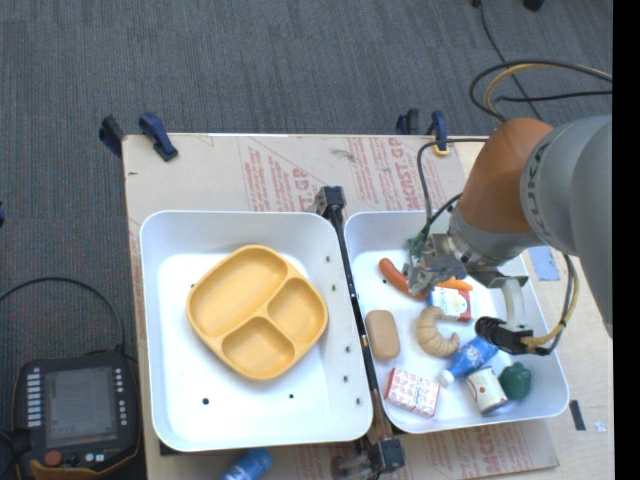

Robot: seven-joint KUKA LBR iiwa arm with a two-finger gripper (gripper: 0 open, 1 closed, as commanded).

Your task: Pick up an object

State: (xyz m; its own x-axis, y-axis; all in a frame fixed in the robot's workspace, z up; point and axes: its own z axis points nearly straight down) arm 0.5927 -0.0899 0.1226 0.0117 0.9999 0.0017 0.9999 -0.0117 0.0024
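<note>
A grey, rounded arm [585,183] is seen at the frame's right, banded in orange, with black and yellow cables looped alongside.

The bench [250,168] is topped with a brownish board with red print, and 2 white bins sit on it side by side: the left bin [160,368] and the right bin [375,230]. There are 2 blue clamps [155,133] on its back left corner and 2 more [425,123] along the back edge toward the right.
</note>
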